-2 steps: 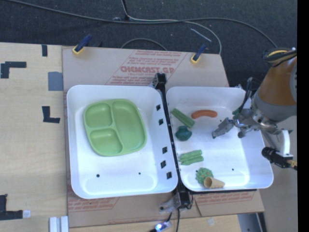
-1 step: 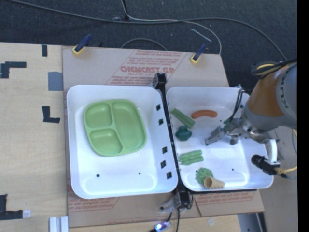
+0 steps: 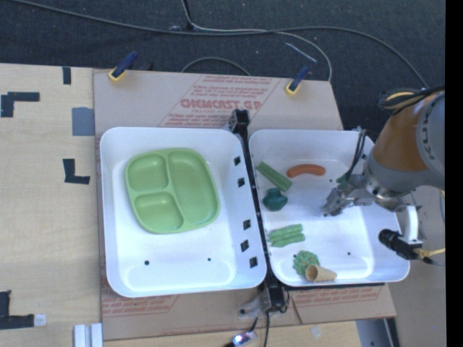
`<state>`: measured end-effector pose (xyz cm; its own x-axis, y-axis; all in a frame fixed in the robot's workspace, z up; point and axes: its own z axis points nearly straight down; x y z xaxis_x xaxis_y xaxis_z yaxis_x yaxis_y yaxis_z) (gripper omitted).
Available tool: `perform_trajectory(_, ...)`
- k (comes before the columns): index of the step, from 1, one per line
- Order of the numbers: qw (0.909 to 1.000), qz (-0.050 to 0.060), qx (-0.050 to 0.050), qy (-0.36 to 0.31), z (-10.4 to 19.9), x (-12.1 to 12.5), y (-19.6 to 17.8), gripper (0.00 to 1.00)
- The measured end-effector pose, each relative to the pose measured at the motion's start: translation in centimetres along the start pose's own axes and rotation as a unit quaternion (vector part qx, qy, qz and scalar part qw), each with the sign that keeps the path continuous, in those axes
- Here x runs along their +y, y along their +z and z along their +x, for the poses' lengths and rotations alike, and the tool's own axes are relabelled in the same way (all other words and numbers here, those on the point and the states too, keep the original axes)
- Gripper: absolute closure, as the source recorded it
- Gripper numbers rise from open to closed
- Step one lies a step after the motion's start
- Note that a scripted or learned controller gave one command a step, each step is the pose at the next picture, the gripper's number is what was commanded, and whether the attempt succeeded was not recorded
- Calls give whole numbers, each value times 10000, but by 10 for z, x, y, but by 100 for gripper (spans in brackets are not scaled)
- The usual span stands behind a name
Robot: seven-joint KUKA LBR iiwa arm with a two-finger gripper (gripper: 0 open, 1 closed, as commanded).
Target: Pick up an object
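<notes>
We see our claw low in the right bin, near the middle of its floor. Nothing lies between its tips as far as we can see; how far apart they stand is too small and dark for us to tell.

The nearest thing to grasp, by our reckoning, is the sausage. It lies up and to the left of the claw, apart from it, toward the far wall. Its long axis runs left to right across the view, with a slight bend, so we judge the claw would need to close across its short width.

The teal piece sits well to the claw's left. The bean pod lies down and left, the cone below by the near wall. The green tray rests in the left bin.
</notes>
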<state>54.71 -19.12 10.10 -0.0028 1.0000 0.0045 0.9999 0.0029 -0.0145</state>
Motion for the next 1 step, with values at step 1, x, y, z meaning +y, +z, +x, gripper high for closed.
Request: perform_trajectory(1,10000,-57,-18,10,-8,4,-45,100)
